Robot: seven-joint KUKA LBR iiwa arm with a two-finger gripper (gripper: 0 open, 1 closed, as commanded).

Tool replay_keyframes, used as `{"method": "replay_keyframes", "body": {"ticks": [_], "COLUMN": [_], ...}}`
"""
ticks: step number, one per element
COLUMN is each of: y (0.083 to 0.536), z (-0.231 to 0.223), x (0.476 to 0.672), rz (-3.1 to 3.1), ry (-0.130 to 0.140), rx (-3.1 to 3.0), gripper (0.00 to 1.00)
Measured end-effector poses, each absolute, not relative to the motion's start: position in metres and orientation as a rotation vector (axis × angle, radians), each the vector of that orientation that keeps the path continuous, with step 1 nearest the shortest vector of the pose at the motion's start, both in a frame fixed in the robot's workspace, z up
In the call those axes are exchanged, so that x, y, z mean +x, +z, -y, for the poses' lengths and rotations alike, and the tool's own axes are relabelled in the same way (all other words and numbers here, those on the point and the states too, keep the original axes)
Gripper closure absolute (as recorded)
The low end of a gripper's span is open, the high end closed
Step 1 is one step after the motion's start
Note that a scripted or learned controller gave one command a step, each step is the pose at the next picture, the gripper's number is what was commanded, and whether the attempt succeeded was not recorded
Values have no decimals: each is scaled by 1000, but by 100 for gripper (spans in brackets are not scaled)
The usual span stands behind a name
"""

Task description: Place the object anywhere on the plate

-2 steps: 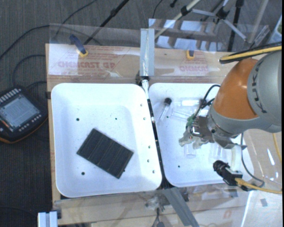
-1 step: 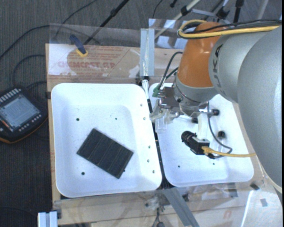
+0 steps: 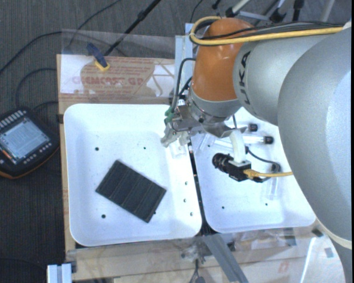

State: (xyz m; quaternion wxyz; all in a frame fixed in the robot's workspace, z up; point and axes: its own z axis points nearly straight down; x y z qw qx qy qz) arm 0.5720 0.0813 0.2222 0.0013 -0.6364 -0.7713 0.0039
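Note:
A dark, ribbed rectangular plate (image 3: 131, 191) lies flat and skewed in the front half of the left bin (image 3: 88, 128). My gripper (image 3: 176, 139) hangs over the ridge where the two bins meet, toward the back, up and to the right of the plate and well apart from it. The grey arm with its orange band (image 3: 221, 58) covers much of the right bin (image 3: 242, 211). I cannot make out any object in the gripper, and the wrist hides what is beneath it.
A cardboard sheet (image 3: 115, 78) with a blue clamp (image 3: 98, 56) lies behind the left bin. A teach pendant (image 3: 17, 141) sits on the floor to the left. Cables run across the floor at the back.

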Motion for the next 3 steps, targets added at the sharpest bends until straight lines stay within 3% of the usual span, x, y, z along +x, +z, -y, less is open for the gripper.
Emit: {"method": "replay_keyframes", "body": {"ticks": [1, 2, 3], "y": [282, 187, 180], "z": [-158, -211, -229], "x": [638, 668, 668], "rz": [2570, 2262, 2688], "ry": [10, 14, 10], "rx": [-1808, -2180, -1622], "gripper": [100, 100, 100]}}
